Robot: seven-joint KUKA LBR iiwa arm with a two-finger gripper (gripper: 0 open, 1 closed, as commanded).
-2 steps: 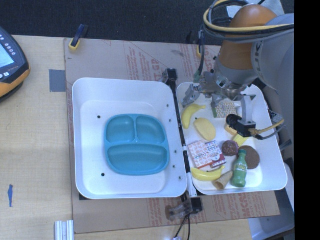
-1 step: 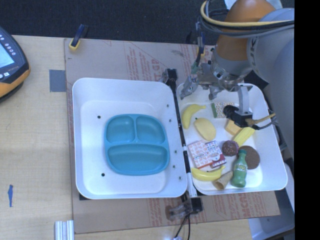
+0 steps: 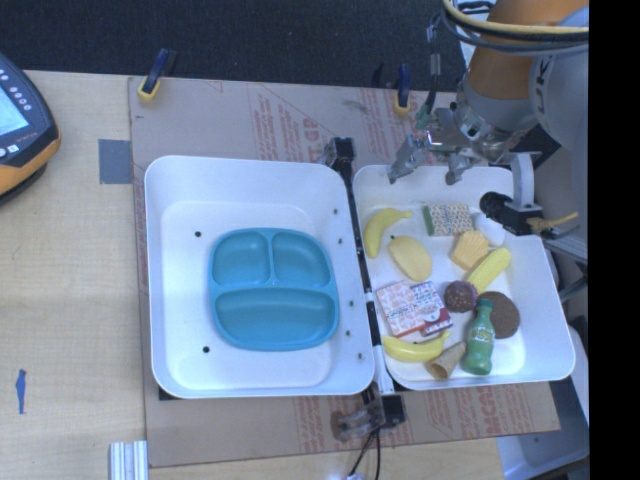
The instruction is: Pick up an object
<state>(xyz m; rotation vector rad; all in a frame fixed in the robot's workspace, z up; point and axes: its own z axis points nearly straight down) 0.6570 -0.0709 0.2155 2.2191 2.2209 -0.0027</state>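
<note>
My gripper (image 3: 428, 166) hangs over the far edge of the right bin (image 3: 552, 298), its two fingers spread open with nothing between them. Just below it in the bin lie a yellow banana (image 3: 383, 226), a pale yellow lemon-shaped piece (image 3: 410, 258) and a green-and-white packet (image 3: 447, 218). Further toward the front are a yellow wedge (image 3: 469, 250), a long yellow piece (image 3: 490, 268), a red-and-white packet (image 3: 410, 308), a brown round piece (image 3: 460, 295), a brown disc (image 3: 503, 314), a green bottle (image 3: 479, 338), a second banana (image 3: 414, 348) and a cone (image 3: 442, 365).
The left bin (image 3: 170, 268) holds a blue divided plate (image 3: 274, 288). A yellow-and-grey device (image 3: 20, 118) rests at the bench's left edge. Clamps (image 3: 152, 78) stand along the far side of the board.
</note>
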